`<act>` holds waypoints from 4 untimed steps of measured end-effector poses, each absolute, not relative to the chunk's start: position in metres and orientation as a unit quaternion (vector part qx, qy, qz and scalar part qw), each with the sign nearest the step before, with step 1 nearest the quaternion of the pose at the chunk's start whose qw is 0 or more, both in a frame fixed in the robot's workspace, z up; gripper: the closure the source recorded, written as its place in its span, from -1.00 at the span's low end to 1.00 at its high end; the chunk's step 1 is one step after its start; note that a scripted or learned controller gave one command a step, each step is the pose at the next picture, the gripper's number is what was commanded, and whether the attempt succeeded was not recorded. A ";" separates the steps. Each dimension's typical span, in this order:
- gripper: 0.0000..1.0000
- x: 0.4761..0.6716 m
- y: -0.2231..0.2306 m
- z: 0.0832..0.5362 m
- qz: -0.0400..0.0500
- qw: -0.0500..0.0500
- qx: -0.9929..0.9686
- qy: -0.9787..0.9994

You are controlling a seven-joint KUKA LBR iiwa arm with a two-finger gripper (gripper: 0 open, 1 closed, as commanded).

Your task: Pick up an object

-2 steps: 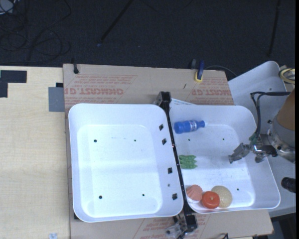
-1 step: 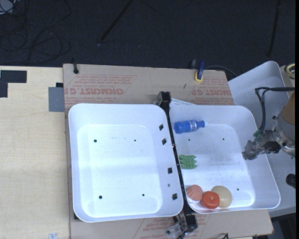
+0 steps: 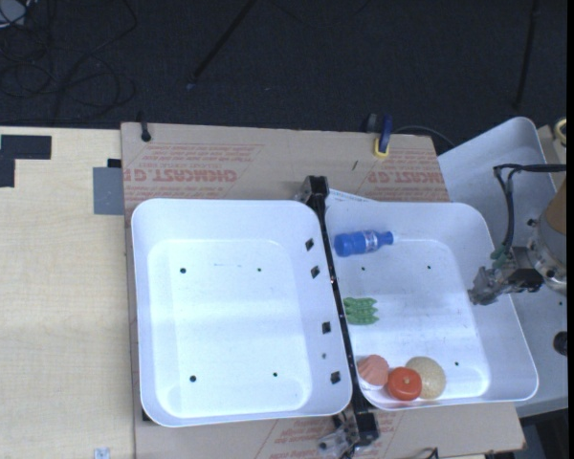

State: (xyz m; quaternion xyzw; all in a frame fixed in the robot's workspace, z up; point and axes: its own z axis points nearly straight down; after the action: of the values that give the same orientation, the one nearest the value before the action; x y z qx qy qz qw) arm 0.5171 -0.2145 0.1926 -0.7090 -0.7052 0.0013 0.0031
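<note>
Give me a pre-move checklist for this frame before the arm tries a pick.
1. Objects to pick in the right bin: ok; blue bottle, green item, red round piece.
2. Hand placed over a target: not ok; it sits at the bin's right wall, apart from every object.
3. Hand holding nothing: cannot tell.
4. Bottle free to grasp: ok; it lies on its side, alone.
5. Red piece free: not ok; crowded between a pink piece and a tan one.
</note>
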 end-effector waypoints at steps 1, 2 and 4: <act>1.00 0.517 -0.215 0.202 0.002 0.004 -0.709 -0.705; 1.00 0.583 -0.213 0.167 0.000 0.000 -0.706 -0.708; 1.00 0.581 -0.214 0.189 0.001 0.002 -0.705 -0.709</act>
State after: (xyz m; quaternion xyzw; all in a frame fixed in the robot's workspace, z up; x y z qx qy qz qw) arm 0.5805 -0.2142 0.1886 -0.7053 -0.7089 0.0011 0.0015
